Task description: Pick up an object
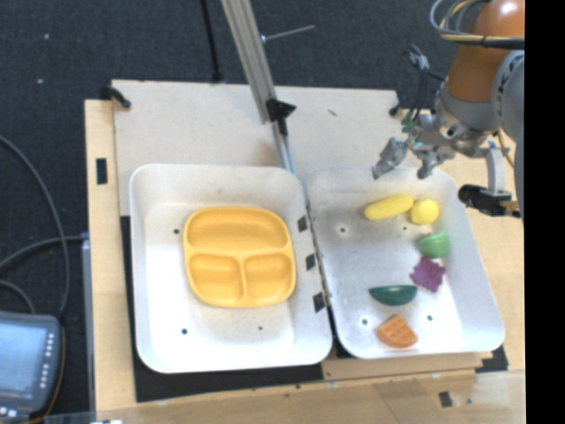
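Toy food lies in the right bin (468, 325): a yellow corn cob (388, 208), a lemon (425, 211), a green piece (434, 245), a purple piece (428, 275), a dark green slice (392, 295) and an orange piece (396, 331). My claw (408, 163) hangs above the far edge of this bin with its two fingers spread apart, and nothing is between them. I judge that the picking is not begun; going down, closing and lifting are all left. The left bin (150, 237) holds a yellow tray (238, 255). My arm is cut off at the right, and the small pieces are hard to identify.
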Robot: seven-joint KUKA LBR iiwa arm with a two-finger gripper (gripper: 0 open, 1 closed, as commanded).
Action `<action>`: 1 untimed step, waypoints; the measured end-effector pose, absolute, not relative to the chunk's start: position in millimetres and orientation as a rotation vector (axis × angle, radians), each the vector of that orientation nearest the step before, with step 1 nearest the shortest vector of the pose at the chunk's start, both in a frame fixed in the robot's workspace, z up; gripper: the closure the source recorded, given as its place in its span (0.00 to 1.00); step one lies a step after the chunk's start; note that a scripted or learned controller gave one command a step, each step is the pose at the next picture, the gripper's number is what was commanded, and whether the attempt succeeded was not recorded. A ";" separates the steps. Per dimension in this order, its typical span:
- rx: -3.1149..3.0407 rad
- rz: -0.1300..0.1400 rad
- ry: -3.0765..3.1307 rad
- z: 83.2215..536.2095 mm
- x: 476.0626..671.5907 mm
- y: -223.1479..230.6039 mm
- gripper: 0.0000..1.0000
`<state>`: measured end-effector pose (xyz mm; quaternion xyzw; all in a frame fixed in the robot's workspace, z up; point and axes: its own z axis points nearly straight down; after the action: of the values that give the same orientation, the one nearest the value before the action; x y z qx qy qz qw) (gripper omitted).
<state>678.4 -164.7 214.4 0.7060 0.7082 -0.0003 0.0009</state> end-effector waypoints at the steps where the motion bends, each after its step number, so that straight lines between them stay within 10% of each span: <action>1: 2.215 -0.003 2.224 214.5 678.3 -165.0 0.00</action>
<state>678.3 -165.0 214.5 0.7057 0.7085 -0.0008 0.0011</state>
